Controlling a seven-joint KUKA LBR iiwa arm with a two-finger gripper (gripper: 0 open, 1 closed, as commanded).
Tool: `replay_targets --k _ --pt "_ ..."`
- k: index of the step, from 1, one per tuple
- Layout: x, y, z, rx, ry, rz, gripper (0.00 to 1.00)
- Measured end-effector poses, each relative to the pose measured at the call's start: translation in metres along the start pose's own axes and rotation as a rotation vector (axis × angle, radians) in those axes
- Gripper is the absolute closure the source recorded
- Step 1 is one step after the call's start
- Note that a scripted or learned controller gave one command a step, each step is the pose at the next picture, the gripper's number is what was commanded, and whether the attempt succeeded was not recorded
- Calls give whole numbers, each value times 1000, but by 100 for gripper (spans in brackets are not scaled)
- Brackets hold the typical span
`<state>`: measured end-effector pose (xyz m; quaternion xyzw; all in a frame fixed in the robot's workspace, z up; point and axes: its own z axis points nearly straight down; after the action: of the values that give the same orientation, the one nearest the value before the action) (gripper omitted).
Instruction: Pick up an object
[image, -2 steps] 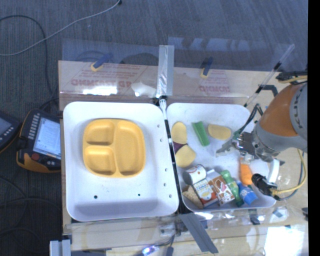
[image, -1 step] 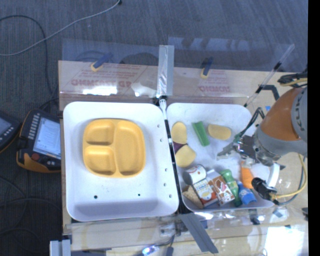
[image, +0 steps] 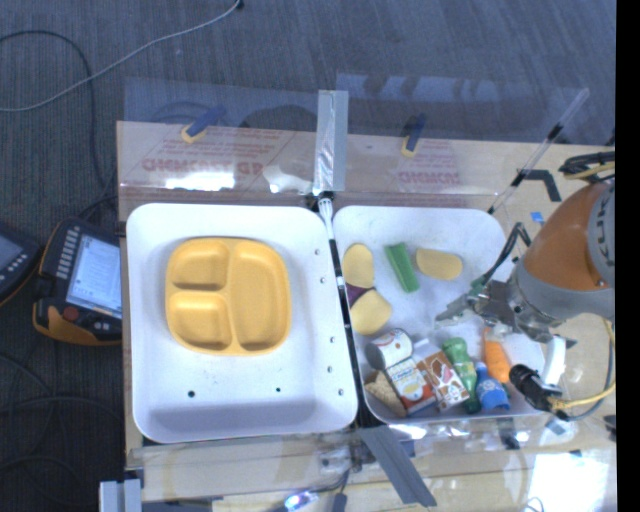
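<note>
The right bin (image: 470, 222) holds several small items. Three yellow oval pieces lie at the back: one (image: 358, 264) by the divider, one (image: 438, 263) further right, one (image: 370, 311) nearer the middle. A green block (image: 402, 266) lies between the back two. Toward the front sit a white and red can (image: 393, 348), a small carton (image: 405, 380), a brown packet (image: 445, 378), a green bottle (image: 458, 360), an orange piece (image: 495, 355) and a blue piece (image: 490, 392). My gripper (image: 480, 299) hangs low at the bin's right side, just above the orange piece and right of the can.
The left bin (image: 150, 380) carries a yellow divided plate (image: 228, 294). A metal divider (image: 340, 300) separates the bins. The arm's orange band (image: 565, 255) overhangs the right bin's right rim. A teach pendant (image: 75, 285) lies on the floor to the left.
</note>
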<state>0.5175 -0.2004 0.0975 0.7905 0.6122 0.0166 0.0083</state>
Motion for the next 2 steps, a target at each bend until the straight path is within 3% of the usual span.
replay_targets --k 1,2 --pt "0 4 1 13 3 -21 0" --pt "-4 -12 -1 4 1 -1 0"
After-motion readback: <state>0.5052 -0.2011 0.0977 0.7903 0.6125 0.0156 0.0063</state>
